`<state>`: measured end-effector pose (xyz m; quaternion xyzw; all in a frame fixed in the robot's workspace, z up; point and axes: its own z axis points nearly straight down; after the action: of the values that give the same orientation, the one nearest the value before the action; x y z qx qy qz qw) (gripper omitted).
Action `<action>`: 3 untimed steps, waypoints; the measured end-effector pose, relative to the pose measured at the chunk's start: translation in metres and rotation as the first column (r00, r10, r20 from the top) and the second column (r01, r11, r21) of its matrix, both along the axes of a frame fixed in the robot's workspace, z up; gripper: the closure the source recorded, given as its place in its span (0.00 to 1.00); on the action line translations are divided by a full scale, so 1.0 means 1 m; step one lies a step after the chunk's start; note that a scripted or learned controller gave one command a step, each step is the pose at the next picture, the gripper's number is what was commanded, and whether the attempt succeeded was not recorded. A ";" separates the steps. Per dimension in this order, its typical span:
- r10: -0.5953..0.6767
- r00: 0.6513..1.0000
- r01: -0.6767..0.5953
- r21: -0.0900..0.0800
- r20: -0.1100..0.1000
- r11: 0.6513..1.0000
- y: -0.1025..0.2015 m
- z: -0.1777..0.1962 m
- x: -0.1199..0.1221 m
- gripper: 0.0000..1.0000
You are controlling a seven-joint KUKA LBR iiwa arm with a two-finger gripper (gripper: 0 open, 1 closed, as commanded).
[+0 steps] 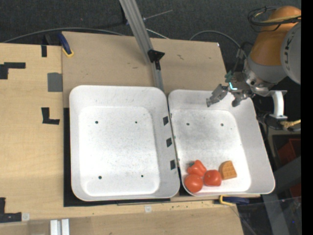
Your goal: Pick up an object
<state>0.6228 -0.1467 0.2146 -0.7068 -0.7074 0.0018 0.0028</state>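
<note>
Bench (112, 58) bearing two white bins; right bin (244, 131) holds three red toy fruits (201, 175) and a tan piece (227, 170) clustered at its near edge. End effector (226, 95) hovers far-side, fingers spread, empty. Pieces probably light, rigid, smooth; grip across their sides.

Both bins look like white plastic, smooth with a slight sheen; the left bin (117, 141) and right bin (215, 131) have fine dark speckling on their floors. The bench (29, 131) is pale wood, matt (plywood by the look of it). The pole (139, 26) reads as dull grey metal. The arm (276, 38) has a glossy orange shell. The red pieces (200, 176) look shiny plastic.
</note>
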 end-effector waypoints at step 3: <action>0.000 1.000 0.000 -0.001 -0.001 1.000 0.009 -0.115 -0.008 0.00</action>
<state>0.6143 -0.1375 0.0996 -0.7067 -0.7075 0.0028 0.0027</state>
